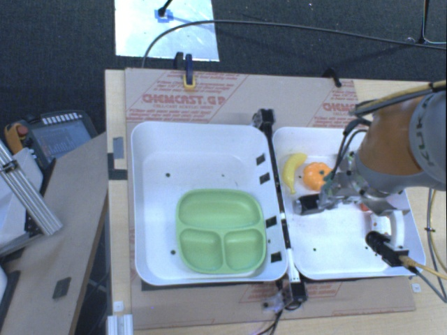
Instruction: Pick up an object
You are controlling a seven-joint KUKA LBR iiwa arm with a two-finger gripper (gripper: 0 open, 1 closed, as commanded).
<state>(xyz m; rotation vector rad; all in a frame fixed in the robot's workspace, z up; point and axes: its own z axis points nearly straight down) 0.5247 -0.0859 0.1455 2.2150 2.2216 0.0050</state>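
A yellow banana [292, 170] lies in the right bin [335, 257], near its back left corner. An orange [316, 176] sits right beside it, touching its right side. My gripper [323, 199] hangs low over the right bin, just in front of the orange and slightly to its right. A small dark part [306, 204] shows at the gripper's left end, close to the bin floor. The grey arm [401, 145] with its orange band comes in from the right and hides the back right part of this bin.
The left bin [157, 166] holds a green divided plate [221, 229] at its front right. A black divider [274, 187] with clips runs between the two bins. The bins rest on a cardboard sheet [209, 96].
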